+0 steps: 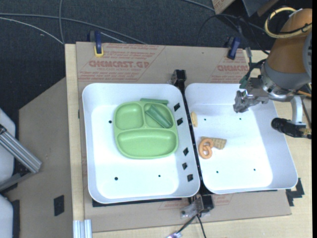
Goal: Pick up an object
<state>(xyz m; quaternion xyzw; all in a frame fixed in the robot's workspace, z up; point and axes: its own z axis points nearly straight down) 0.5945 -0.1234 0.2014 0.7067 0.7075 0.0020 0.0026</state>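
In the left bin (99, 177) lies a green divided plate (145, 131) with a green pod-shaped piece (159, 115) in its upper right section. The right bin (277, 180) holds an orange ring (205, 148) touching a tan cracker-like piece (218, 144), and a small tan bit (194, 119) near the bin's left wall. My gripper (241, 103) hangs over the back of the right bin, well right of and behind the orange ring, with nothing seen between its fingers.
The arm's orange-banded body (292, 43) stands over the right bin's far right corner. A black part (289, 127) juts over the bin's right rim. Black clips (184, 148) line the divide between bins. Blue clamps (98, 42) hold the cardboard base.
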